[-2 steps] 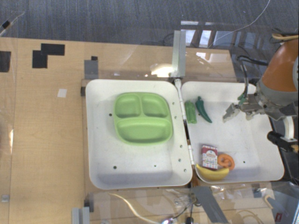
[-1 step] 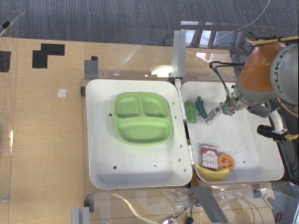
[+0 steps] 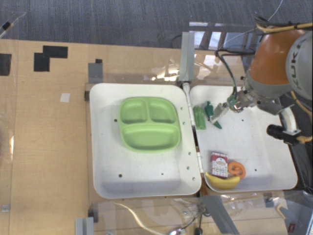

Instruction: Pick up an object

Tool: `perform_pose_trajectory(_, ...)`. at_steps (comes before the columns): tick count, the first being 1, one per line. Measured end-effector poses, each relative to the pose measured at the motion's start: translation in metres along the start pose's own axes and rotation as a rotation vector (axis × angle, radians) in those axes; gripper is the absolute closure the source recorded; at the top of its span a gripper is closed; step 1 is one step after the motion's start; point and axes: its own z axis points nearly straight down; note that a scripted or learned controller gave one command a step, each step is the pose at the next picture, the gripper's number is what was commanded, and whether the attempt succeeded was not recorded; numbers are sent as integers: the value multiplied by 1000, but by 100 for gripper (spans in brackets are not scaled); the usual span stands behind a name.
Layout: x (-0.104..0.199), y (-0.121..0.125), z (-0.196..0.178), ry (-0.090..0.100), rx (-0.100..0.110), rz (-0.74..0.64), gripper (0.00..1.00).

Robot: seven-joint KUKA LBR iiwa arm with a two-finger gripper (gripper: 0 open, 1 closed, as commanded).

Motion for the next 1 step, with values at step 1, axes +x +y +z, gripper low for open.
perform_pose_trajectory(1,-29,31,96,-4,-6,-62,0)
